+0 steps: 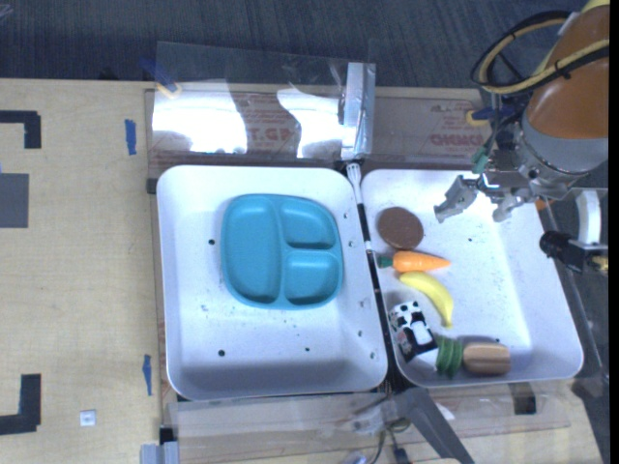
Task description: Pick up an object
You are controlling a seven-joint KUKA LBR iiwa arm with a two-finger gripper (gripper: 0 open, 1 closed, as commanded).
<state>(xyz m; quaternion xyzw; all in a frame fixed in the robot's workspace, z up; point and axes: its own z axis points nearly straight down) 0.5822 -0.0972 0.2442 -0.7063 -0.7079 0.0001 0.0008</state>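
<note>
In the right-hand bin (503,288), along its left side, sits the little cluster of toy food I can choose from. My gripper (479,201) hangs over the bin's upper part with its two fingers spread apart and nothing between them.

The carrot (420,261) looks to me like the easiest target. I judge it to be hollow plastic: light, stiff, not fragile, but smooth enough to squirt out of a loose pinch. I would close across its thicker middle, fingers on either long side.

It is bright orange with a green stub at its left end, and it lies on its side. A brown round disc (399,227) rests just above it, and a yellow banana (431,296) curves just below, both close enough to get in the fingers' way.

Lower down lie a black-and-white toy (412,326) and a tan and green piece (473,356). The left bin (193,336) holds a blue divided plate (281,249).
</note>
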